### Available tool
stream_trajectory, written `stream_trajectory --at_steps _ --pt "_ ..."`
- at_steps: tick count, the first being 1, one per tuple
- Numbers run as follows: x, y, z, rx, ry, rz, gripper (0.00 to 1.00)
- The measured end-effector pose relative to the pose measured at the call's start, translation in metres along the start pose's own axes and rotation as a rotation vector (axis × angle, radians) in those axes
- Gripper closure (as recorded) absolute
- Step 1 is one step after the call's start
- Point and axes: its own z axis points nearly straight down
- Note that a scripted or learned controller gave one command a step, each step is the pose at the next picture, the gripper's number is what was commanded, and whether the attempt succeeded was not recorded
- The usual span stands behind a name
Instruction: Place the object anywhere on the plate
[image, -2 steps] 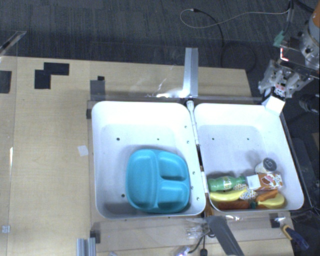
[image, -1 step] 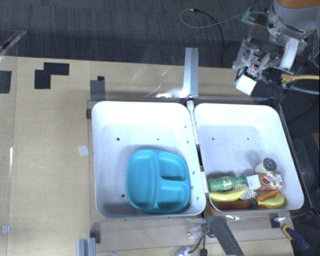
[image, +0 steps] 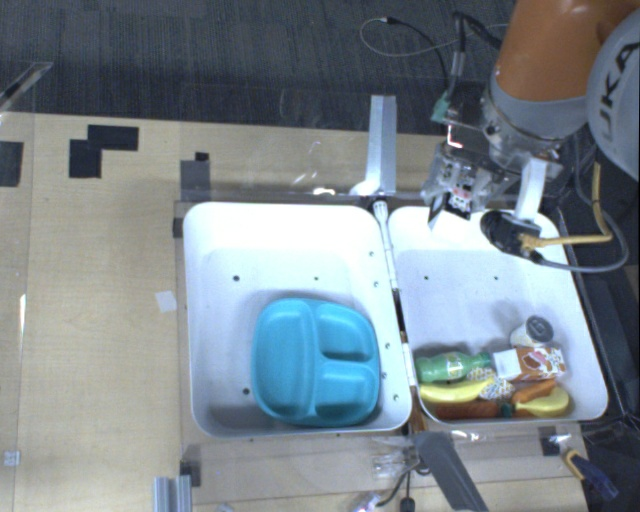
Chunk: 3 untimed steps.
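While the end effector (image: 452, 196) hangs over the far rim of the right bin (image: 480, 290), nothing shows beneath it; whether it is open or closed cannot be told from this slant. Arm (image: 545, 50) enters from the right, orange band uppermost.

Step in hand, by my reading: the pick is not yet made. The objects lie heaped in the right bin's near corner: a green bottle (image: 452, 366), a banana (image: 455, 391), a small carton (image: 535, 360), a round dark-capped item (image: 535, 330), something orange (image: 525, 390) underneath. All are well apart from the end effector. Which one is meant is unclear.

The blue plate (image: 315, 362), with compartments, sits in the left bin (image: 270, 260), toward its near side and close to the divider between the bins.

Next move likely calls for travel toward the heap, descent onto one item clear of its neighbours, then a carry across the divider.

Bench (image: 90, 330): pale wood, black marks at its far left. Dark floor and loose cable (image: 400, 40) beyond the bins.
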Motion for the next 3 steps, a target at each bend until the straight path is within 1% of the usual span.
stream_trajectory --at_steps 1,2,3 --pt "-0.027 -0.094 0.143 0.002 -0.001 0.013 1.00" --pt "0.040 -0.130 0.173 0.001 0.000 -0.041 1.00" --pt "0.039 -0.130 0.173 0.001 0.000 -0.040 0.00"
